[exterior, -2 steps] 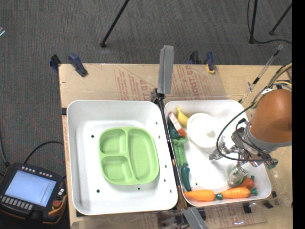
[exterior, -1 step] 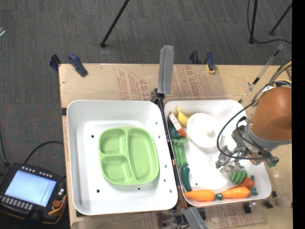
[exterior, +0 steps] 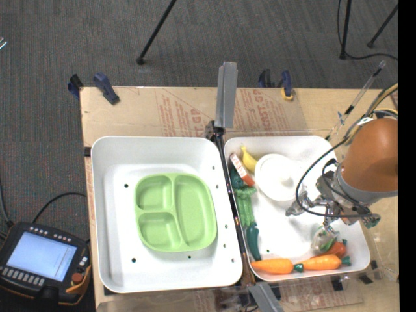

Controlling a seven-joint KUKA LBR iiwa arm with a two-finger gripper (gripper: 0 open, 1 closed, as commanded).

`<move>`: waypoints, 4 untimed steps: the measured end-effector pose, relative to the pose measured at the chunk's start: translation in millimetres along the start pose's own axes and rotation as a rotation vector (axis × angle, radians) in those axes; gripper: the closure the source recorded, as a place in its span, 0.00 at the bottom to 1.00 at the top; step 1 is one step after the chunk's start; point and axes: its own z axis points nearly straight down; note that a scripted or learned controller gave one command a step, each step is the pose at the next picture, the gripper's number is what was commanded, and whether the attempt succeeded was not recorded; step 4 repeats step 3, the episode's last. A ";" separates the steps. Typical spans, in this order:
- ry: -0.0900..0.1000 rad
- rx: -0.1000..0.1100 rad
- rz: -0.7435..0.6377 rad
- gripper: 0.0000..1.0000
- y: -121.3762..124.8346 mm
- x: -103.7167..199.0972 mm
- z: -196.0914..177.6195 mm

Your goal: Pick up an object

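While the arm (exterior: 367, 158) reaches in from the right, its pincer (exterior: 327, 229) hangs low over the right bin (exterior: 312, 142), near the front right corner — whether it is open or closed, I cannot tell. Just below it lie two carrots (exterior: 273, 266) (exterior: 322, 262) along the front wall. A white bowl (exterior: 281, 177) sits further back, a banana (exterior: 249, 159) beside it, green vegetables (exterior: 246, 207) along the left wall. The left bin (exterior: 104, 174) holds a green divided plate (exterior: 175, 212). Both bins rest on the surface (exterior: 162, 112).

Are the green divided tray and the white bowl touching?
Apart. The camera view shows the green divided tray in the left bin and the white bowl in the right bin.
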 end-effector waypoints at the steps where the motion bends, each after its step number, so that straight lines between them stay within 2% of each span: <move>1: 0.001 0.003 -0.058 0.00 14.2 -1.9 8.6; 2: -0.021 0.018 -0.093 0.00 -9.5 38.8 2.6; 3: -0.018 0.020 -0.271 0.00 -5.6 38.5 3.3; 4: -0.018 0.020 -0.271 0.00 -5.6 38.5 3.3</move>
